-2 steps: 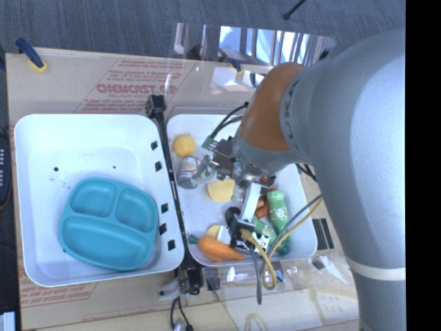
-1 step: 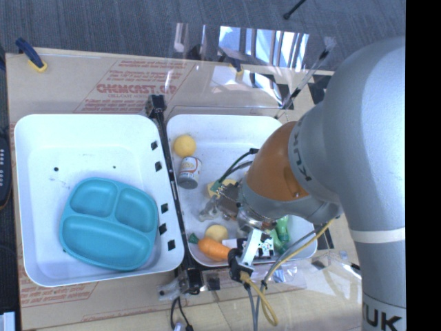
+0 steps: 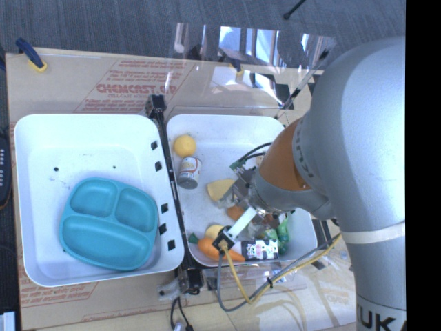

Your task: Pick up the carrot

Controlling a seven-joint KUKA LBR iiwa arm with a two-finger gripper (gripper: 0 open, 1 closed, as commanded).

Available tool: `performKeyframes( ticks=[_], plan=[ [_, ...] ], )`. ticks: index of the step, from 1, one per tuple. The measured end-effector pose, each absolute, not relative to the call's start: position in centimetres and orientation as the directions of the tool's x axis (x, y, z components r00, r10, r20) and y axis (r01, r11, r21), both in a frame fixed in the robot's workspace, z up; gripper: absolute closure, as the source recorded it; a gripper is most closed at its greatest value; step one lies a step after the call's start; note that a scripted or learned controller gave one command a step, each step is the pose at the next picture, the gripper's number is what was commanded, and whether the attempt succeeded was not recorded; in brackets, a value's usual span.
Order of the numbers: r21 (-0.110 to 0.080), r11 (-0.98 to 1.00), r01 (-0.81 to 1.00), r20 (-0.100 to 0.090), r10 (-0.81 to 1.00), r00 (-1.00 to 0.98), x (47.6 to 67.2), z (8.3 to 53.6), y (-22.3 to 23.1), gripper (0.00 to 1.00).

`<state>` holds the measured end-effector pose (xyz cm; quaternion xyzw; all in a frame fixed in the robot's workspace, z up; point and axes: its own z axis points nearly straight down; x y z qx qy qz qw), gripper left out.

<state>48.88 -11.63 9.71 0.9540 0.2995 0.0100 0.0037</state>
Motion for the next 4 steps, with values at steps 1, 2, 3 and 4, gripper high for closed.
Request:
performKeyframes(
  ticks=[1, 2, 3, 4],
  plan=[
    [-0.001, -0.817, 0.577, 0.010, 0.577, 0.817, 48.6, 10.5, -11.6, 1.00],
    [0.003, -0.814, 0.580, 0.015, 0.580, 0.814, 48.9, 10.7, -11.5, 0.00],
    [-0.005, -0.809, 0.588, 0.013, 0.588, 0.809, 48.8, 11.5, -11.4, 1.00],
    [-0.006, -0.809, 0.588, 0.013, 0.588, 0.809, 48.8, 11.5, -11.4, 0.00]
  ],
)
